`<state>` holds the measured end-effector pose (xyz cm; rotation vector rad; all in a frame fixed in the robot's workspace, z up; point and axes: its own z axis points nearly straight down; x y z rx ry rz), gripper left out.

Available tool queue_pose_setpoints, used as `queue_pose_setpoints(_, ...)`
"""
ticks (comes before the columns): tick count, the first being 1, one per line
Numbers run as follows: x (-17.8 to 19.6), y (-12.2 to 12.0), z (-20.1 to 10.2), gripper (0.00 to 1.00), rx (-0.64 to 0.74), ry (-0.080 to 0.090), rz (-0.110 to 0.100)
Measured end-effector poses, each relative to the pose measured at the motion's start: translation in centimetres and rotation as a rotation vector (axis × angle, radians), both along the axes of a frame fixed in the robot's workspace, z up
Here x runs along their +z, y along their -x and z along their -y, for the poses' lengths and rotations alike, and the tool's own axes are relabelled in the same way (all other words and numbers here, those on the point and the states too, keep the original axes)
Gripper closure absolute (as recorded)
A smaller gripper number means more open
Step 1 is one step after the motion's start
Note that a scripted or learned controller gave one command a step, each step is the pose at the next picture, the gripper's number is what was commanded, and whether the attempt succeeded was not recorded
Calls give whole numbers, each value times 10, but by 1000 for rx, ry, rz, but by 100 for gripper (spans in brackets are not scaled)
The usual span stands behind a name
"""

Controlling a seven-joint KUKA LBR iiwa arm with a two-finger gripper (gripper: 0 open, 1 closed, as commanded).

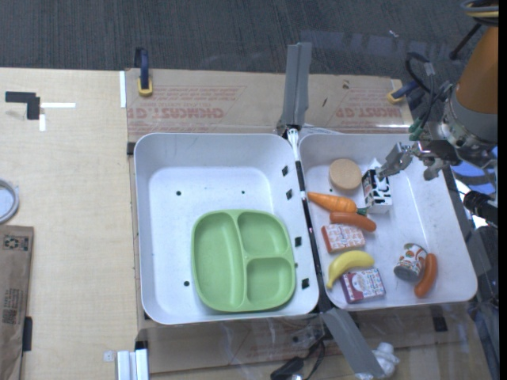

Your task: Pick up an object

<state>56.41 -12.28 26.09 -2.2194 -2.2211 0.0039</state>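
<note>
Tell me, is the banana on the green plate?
No, the banana lies in the right bin, while the green plate sits in the left bin.

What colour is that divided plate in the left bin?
Light green, seen plainly in the camera view: the divided plate.

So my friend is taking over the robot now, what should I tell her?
The gripper hangs over the back of the right bin, near the black and white carton, with nothing seen held.
That bin has a carrot, banana, round cookie, can, sausage and two small boxes.
The left bin has a green divided plate.
Nothing is picked up yet; choosing and grabbing something is left.
</note>
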Motion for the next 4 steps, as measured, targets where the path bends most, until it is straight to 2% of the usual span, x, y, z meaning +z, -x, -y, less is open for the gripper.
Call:
queue_pose_setpoints(1,-142,-19,4,0,-28,1,4)
queue_pose_setpoints(2,-168,-35,-28,0,296,-1,3)
queue_pose_setpoints(3,-159,-35,-27,100,291,0,4)
queue_pose_setpoints(4,-69,-48,-101,100,378,0,3)
